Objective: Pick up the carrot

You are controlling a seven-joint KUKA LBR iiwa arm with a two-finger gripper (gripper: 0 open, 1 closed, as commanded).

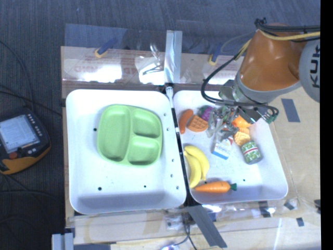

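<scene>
The carrot (212, 187), orange with a small green top at its right end, lies flat along the front wall of the right bin (270, 184). My gripper (225, 123) hangs under the orange wrist band over the bin's back middle, well behind the carrot and apart from it. It is above a white and blue carton (222, 149). Nothing of the carrot is near it.
Two yellow bananas (196, 163) lie just behind the carrot's left end. A waffle piece (197, 124), an orange sausage (184, 119), purple grapes (206, 112), a green can (251, 152) and orange food pieces (242, 138) crowd the right bin. The left bin (83, 186) holds a green divided plate (130, 134).
</scene>
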